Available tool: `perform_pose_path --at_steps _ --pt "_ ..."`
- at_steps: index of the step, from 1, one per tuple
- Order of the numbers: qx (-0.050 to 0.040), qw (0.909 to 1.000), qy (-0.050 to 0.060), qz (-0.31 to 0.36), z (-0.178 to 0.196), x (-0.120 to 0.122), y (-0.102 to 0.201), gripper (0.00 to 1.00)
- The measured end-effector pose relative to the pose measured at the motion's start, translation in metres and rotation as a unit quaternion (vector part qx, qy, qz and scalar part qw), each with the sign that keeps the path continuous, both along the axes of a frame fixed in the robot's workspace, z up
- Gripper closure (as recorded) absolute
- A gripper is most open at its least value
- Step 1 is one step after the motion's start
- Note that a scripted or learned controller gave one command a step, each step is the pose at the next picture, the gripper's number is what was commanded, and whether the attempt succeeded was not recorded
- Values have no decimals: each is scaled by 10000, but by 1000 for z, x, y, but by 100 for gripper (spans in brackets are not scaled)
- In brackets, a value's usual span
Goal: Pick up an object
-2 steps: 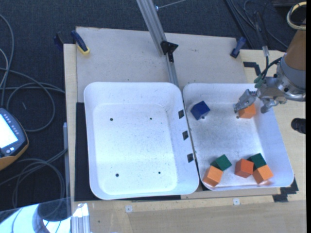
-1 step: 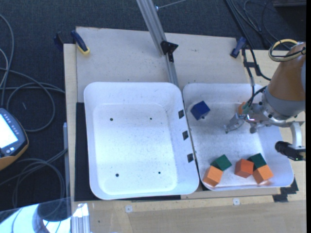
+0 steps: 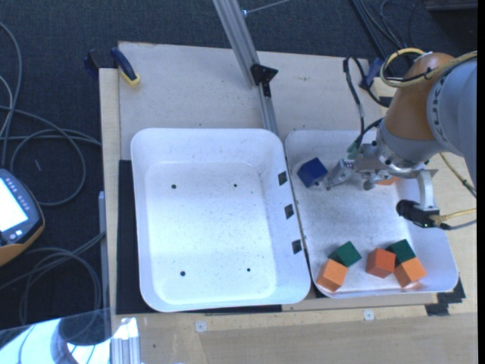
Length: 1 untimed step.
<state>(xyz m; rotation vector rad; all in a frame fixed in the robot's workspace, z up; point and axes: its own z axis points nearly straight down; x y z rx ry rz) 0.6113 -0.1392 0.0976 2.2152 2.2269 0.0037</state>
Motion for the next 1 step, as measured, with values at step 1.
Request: perform_pose_path --at_steps 1 --pt "-22 10000 -38 -28 99 -7 -22 0"
